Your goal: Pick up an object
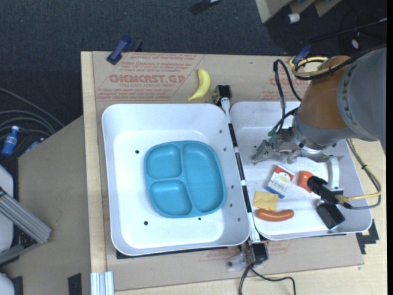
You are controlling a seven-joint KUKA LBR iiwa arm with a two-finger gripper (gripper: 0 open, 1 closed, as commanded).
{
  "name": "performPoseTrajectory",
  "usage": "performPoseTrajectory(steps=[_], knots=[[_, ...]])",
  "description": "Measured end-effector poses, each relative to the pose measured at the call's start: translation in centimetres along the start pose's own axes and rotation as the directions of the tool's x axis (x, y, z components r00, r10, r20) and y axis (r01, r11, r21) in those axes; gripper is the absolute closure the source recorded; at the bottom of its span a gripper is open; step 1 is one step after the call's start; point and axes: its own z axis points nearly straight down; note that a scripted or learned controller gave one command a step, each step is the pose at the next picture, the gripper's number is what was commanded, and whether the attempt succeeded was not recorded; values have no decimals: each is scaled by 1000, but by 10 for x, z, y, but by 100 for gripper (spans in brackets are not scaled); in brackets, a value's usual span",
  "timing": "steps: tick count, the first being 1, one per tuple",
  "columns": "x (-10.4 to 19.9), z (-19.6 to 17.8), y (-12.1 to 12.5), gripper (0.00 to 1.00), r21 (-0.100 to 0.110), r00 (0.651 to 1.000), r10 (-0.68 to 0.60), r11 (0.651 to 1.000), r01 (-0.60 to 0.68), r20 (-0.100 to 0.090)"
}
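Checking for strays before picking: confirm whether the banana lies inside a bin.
No, the banana lies on the bench, beyond the far rim of the bin holding the blue plate.

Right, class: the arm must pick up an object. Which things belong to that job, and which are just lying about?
Job: gripper, right bin, and in it the sausage, yellow slice, small carton, orange piece.
Lying about, probably: banana on the bench, blue plate in the left bin.
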Motion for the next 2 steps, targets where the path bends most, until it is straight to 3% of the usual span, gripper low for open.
performPoseTrajectory(steps=[1,2], knots=[[0,9,73,0,-2,1000,-2,1000,2,1],[0,-1,73,100,-4,1000,-3,1000,3,3]])
